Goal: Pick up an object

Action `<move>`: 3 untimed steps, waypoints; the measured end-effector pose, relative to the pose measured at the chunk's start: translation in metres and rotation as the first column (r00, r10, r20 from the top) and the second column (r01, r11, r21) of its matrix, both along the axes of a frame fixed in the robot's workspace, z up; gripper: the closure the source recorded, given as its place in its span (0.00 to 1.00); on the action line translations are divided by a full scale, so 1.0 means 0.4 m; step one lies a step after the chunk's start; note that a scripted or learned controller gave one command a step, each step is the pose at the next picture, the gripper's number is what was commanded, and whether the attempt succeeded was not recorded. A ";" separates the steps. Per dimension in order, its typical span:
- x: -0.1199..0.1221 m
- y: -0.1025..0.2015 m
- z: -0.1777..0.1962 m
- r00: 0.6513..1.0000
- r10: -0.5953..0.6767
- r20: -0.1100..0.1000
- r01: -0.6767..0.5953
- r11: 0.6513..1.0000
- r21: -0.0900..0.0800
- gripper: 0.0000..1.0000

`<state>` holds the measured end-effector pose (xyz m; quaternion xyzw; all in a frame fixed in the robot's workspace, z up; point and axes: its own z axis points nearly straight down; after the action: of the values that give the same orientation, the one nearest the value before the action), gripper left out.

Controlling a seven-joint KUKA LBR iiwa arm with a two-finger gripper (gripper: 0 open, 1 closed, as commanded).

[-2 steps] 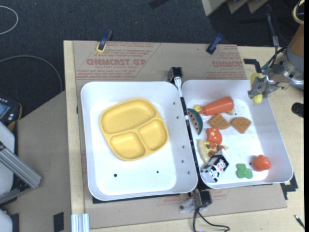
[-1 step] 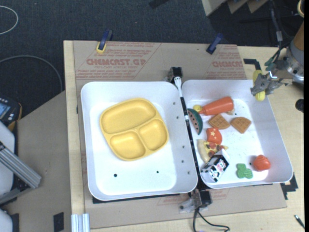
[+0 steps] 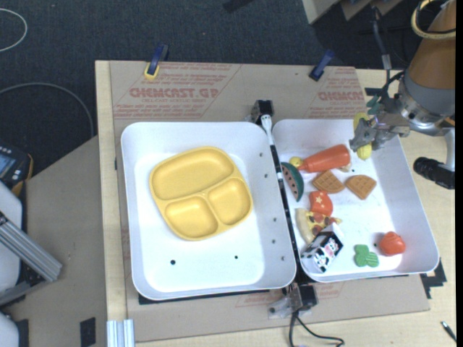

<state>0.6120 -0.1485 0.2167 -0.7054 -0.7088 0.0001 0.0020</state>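
Nearest the lens, a black clamp with its trailing cable (image 3: 295,300) sits at the front edge where my two bins meet, and just behind it in the right bin (image 3: 418,215) lies a small black-and-white toy (image 3: 323,251), with a green piece (image 3: 365,256) and a red tomato-like one (image 3: 391,243) alongside. Further back lie an orange carrot shape (image 3: 327,157), two brown waffle-like pieces (image 3: 345,184), a watermelon slice (image 3: 292,180) and a red-and-yellow toy (image 3: 319,206). My claw (image 3: 369,142) hangs over the far right corner of this bin, near the carrot's tip, with something yellow showing at its fingers; I cannot tell if they are parted or closed, or if that yellow bit is truly gripped. I judge I am at the grasp itself, or just short of it; the next move calls for a confirmed closure and a straight lift clear of the bin wall. Left of me, the other bin (image 3: 145,266) carries a yellow divided plate (image 3: 200,192). Both bins rest on a tabletop (image 3: 217,85) of tan board, blue clips at its rear edge, over dark carpet (image 3: 108,20).
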 end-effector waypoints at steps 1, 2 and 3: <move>0.002 0.114 0.003 1.000 0.000 0.001 0.000 1.000 -0.001 1.00; 0.000 0.136 0.008 1.000 -0.003 0.001 0.003 1.000 -0.001 1.00; 0.000 0.143 0.044 1.000 -0.004 0.006 0.004 1.000 -0.003 1.00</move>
<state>0.6119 -0.0911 0.2343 -0.7066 -0.7076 -0.0011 -0.0013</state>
